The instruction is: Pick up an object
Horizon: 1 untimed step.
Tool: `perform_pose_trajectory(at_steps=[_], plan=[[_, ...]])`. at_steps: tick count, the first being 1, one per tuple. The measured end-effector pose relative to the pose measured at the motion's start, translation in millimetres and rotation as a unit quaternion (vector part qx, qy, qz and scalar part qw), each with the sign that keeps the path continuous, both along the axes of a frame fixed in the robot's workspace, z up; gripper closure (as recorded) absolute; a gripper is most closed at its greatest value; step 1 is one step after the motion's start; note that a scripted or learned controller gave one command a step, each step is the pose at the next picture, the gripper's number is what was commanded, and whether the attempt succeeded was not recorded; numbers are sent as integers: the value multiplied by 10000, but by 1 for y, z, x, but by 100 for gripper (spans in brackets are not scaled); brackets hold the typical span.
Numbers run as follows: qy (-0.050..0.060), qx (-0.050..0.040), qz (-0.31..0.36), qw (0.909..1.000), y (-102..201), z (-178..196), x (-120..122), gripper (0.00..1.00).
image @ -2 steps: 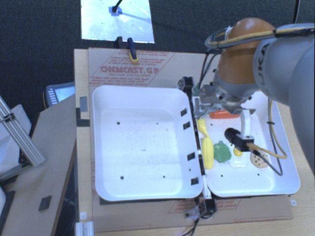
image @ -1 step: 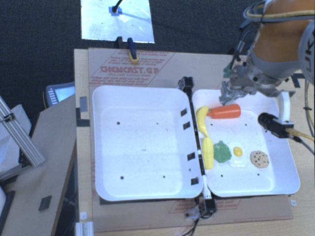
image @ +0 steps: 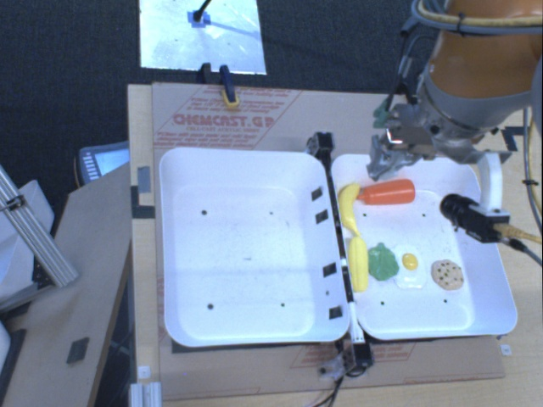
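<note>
From my seat I see the grey two-finger gripper (image: 383, 170) at the upper right of the frame, hanging just over the right shallow white plastic bin (image: 488, 312). How its claw stands I cannot tell (too blurred). Just below it lies an orange carrot-shaped toy (image: 389, 193), beside a yellow banana (image: 348, 206). Lower in that bin sit a green leafy piece (image: 383, 262), a fried egg (image: 410, 264) and a speckled round cookie (image: 447, 274).
</note>
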State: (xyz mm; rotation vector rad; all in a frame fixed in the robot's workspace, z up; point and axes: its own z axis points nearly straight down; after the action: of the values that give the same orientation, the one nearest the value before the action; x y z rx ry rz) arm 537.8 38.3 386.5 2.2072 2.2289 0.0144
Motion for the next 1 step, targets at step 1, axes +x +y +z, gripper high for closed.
perform_pose_trajectory(at_steps=[1], plan=[[5, 3, 2, 10000, 43, 57, -32, 100]])
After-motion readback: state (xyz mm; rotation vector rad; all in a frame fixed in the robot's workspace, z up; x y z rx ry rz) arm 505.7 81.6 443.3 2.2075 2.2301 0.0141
